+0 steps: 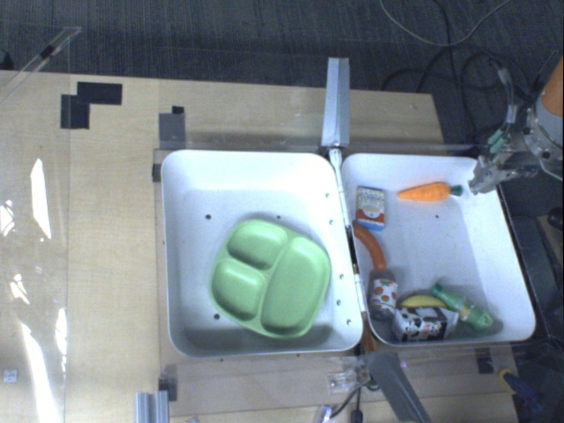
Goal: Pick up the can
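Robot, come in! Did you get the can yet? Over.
Not yet. Gripper at right bin's far right edge, near the carrot. Can at near left corner, untouched. Banana and cow-print carton crowd it.

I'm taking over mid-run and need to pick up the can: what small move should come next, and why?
Probably swing the gripper from the right bin's far right corner toward the can at the near left, staying high. The can stands against the dividing wall, crowded by a sausage, a banana and a cow-patterned carton, so line up above it first.
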